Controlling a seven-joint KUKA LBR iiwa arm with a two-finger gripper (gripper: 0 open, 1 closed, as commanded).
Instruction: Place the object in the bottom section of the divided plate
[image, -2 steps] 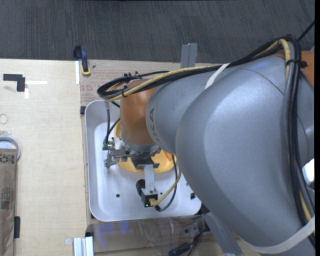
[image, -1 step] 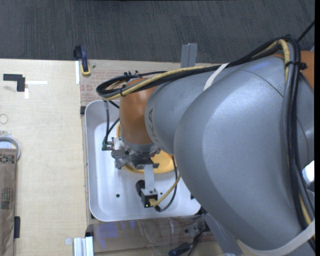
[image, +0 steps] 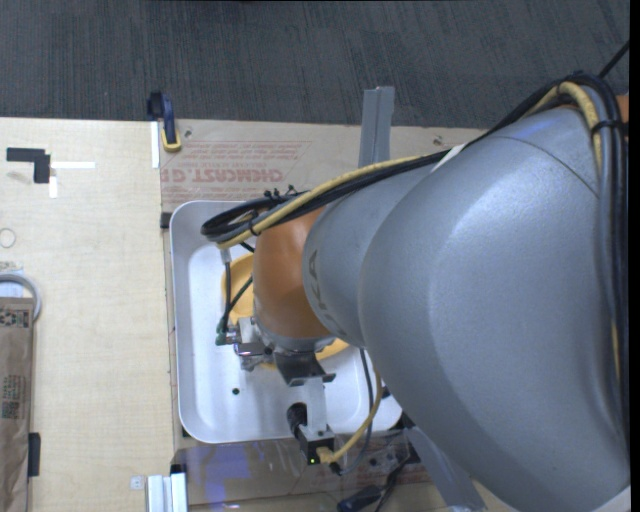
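My grey arm (image: 480, 300) with its orange band (image: 285, 275) reaches in from the right and hangs low over the white bin (image: 195, 330), covering most of it. The gripper (image: 290, 368) sits under the wrist, near the bin's middle, and its tips are hidden by its own body. Two slivers of a yellow plate (image: 231, 300) show beside the wrist, one on the left and one at the lower right. The arm hides the plate's sections and whatever lies on it.
A small dark speck (image: 236, 391) lies on the bin floor near the front. A cardboard sheet with red print (image: 240, 160) sits behind the bin. A brown bag (image: 12, 400) lies at the bench's left edge. Yellow and black cables (image: 300, 200) run along the arm.
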